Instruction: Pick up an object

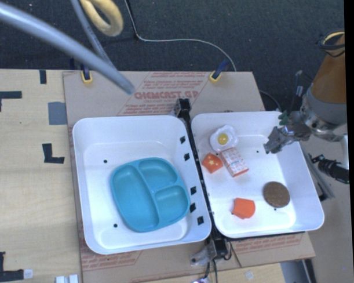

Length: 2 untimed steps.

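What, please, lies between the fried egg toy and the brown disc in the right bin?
In the camera view, the small red-striped box lies between the fried egg toy and brown disc.

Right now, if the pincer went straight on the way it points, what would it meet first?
Probably the right white bin floor just past its tip; the pincer points down-left. Further along lies the small red-and-white carton, though depth is unclear.

Premises: a robotics laboratory test cell. Evidence: a grey industrial arm [329,98] with an orange band enters at the bench's right edge. Two shallow white bins [85,170] sit on printed cardboard [163,92] clamped at its far corners. Black tape marks [50,154] line the bench's left side. A loose cable [179,42] crosses dark carpet beyond the far edge.
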Available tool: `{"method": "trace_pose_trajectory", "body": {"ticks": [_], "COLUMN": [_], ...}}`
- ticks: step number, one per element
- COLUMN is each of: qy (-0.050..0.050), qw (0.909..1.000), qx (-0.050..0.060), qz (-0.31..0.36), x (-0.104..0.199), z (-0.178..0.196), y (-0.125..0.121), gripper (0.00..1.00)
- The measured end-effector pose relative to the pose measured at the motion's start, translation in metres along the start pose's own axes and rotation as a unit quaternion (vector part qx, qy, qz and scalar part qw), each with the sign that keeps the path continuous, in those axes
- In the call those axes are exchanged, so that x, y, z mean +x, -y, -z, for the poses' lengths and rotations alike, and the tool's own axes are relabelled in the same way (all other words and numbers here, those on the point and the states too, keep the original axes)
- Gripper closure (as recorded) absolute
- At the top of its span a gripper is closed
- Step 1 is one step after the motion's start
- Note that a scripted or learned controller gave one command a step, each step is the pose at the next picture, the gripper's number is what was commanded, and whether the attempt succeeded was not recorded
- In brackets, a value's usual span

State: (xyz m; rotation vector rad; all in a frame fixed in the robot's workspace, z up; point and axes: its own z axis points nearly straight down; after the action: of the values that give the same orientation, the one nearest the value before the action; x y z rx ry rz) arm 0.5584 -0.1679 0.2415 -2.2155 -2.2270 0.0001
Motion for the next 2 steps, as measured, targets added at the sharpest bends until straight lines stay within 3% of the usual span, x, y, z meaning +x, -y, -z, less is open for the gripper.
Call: {"method": "trace_pose_trajectory", "body": {"ticks": [2], "qy": [0.000], "qw": [1.0000], "qx": [0.001], "qz": [0.001], "x": [0.094], "z": [-0.011], "y": [-0.031], "gripper": [1.00]}}
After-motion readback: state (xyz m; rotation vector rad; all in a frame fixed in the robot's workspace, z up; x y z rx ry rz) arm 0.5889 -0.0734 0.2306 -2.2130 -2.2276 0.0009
